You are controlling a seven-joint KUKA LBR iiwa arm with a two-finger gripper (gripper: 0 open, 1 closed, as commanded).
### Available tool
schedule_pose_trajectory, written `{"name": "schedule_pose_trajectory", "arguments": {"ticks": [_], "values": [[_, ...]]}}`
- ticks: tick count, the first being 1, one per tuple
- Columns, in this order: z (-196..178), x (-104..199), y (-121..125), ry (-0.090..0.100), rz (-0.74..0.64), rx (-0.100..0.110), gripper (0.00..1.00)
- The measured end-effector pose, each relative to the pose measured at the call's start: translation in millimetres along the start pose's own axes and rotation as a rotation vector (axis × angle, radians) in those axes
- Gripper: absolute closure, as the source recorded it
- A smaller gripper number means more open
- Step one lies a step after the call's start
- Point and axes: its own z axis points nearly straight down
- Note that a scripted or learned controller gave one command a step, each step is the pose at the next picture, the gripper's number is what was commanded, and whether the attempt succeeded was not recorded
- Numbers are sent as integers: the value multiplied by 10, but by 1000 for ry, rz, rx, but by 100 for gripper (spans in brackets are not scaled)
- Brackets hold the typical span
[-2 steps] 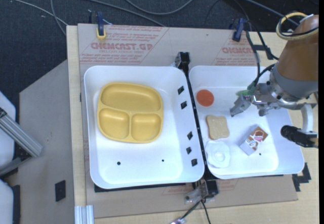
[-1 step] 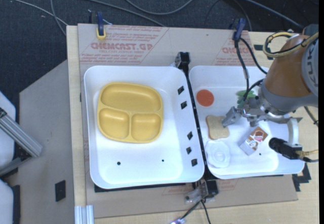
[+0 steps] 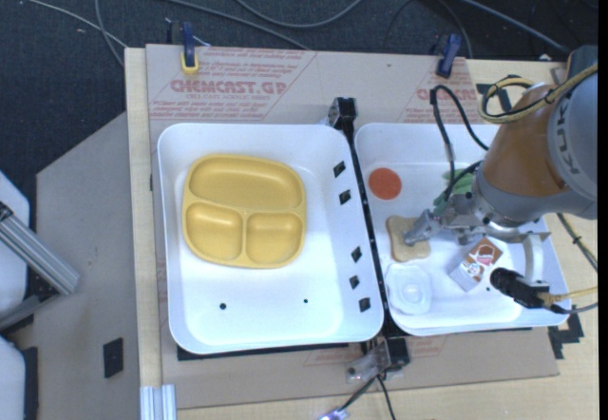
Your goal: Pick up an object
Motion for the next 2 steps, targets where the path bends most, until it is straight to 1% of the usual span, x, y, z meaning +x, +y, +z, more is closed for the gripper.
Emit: {"name": "schedule_pose_trajectory", "arguments": {"ticks": [1, 2], "values": [[-139, 11, 20, 1, -2, -6, 100], [-681, -23, -66, -3, -1, -4, 100]]}}
